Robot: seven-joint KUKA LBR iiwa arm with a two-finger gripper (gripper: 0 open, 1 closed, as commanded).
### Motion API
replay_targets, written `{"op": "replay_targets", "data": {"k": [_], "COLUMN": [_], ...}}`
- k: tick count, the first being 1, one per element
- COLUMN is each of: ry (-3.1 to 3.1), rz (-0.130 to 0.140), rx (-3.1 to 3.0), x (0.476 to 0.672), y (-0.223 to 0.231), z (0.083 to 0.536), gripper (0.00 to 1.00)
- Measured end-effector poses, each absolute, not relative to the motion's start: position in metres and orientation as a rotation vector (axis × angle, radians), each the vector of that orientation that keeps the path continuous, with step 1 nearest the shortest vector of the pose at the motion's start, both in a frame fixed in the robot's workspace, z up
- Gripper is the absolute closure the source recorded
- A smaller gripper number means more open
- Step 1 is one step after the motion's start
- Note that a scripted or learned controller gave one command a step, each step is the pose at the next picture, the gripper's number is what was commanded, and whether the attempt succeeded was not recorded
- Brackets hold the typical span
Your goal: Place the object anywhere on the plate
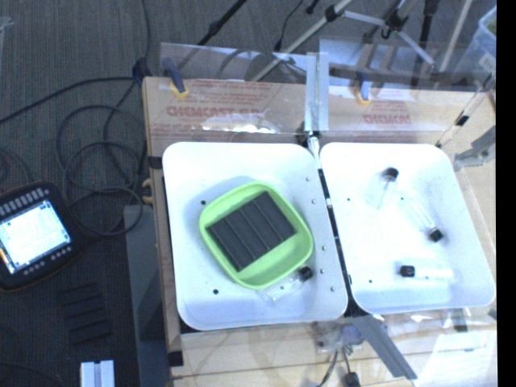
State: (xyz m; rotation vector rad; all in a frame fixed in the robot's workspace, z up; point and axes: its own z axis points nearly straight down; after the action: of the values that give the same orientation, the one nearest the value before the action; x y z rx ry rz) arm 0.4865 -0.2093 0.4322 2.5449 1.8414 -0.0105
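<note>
Green plate (300, 252) sits in left bin (181, 216).

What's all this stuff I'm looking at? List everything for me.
White bins: 2, side by side on the bench; left bin, right bin.
Plate: 1, green, square with a dark ribbed inset, in the left bin.
Clear vials with black caps: 4; one in the left bin touching the plate's near edge, three in the right bin.
Handheld screen unit: 1, black, lit display, on the floor at left.
Cables: several, black, on the floor.
Clamps: 2, yellow-tipped, on the clear back panel.
</note>
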Motion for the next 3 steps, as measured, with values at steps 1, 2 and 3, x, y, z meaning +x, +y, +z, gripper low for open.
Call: {"op": "replay_targets", "data": {"k": [1,2,3], "ry": [1.555,1.261,0.758], "rz": [-0.013,-0.012,-0.012], "rx": [2.731,2.879,3.048], "x": [0.4861,0.4862,0.4864], "y": [-0.2164,-0.2163,-0.2122], "z": [0.4313,0.4312,0.4314], "gripper": [0.0,0.0,0.0]}}
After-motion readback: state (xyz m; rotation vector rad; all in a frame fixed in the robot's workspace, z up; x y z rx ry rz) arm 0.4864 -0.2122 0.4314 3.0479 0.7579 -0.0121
